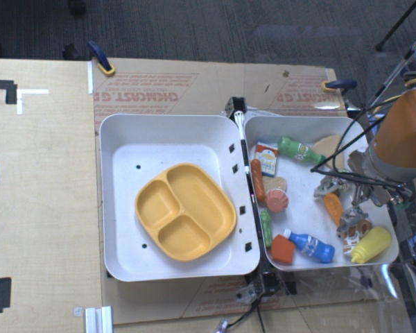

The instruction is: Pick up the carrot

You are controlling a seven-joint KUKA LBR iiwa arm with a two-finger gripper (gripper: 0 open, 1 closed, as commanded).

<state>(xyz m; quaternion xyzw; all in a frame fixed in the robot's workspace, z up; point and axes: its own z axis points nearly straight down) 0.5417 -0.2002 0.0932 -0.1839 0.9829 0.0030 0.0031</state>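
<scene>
Pincer low in the right bin, close over the carrot.

The carrot lies in the right half of that bin, just beside the pincer's thin fingers; whether they are wide or narrow I cannot tell, and nothing shows between them. A mustard bottle sits just below, a blue bottle to its left, a green bottle above. To grasp well, I judge the fingers should straddle the carrot across its short width, settle fully, then close before lifting straight up, clear of the mustard bottle. The yellow plate lies in the left bin.
</scene>
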